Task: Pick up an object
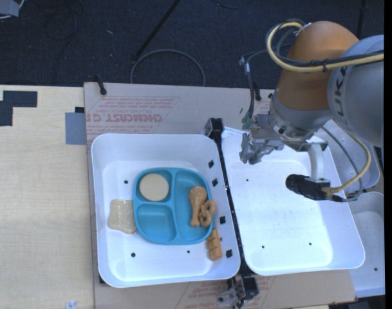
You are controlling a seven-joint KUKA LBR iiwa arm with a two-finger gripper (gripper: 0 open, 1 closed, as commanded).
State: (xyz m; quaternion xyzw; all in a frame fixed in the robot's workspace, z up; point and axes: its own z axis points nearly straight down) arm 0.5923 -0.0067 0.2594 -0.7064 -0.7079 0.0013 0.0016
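Note:
In the left bin [118, 148] lies a blue sectioned tray [158, 225]. A round tan biscuit [153, 187] sits in its upper left section and a twisted brown pastry piece [201, 206] in its right section. A pale bread-like chunk [121, 216] lies against the tray's left edge. A small brown piece [214, 244] lies at the tray's lower right corner. My gripper [250, 153] hangs over the far left corner of the right bin [292, 240], away from all these objects. Nothing shows in it.
The grey arm with its orange band [315, 50] covers the right bin's far right part. A black cylindrical piece on a cable [308, 185] hangs over that bin's right side. A black divider [223, 192] separates the bins. Cardboard lies beneath them.

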